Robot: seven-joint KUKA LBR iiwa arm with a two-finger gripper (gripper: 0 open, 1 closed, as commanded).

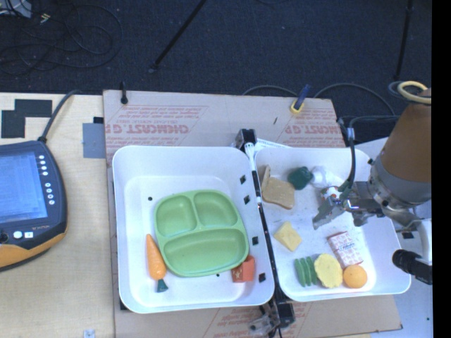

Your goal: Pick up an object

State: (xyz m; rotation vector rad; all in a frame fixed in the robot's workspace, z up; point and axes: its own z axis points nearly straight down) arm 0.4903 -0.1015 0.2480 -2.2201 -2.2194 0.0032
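Counting R bin [394, 287]: 1 bread [277, 193], 1 cheese [287, 236], 1 orange [355, 277].

Single fixed camera above bench [70, 108], slanted down over both bins [130, 162].

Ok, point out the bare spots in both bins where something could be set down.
Left bin: bare floor along the far and left walls around the green divided plate; the near strip is crowded by the carrot and red piece. Right bin: a small patch between the bread slice, yellow cheese wedge and gripper; the near right corner is packed.
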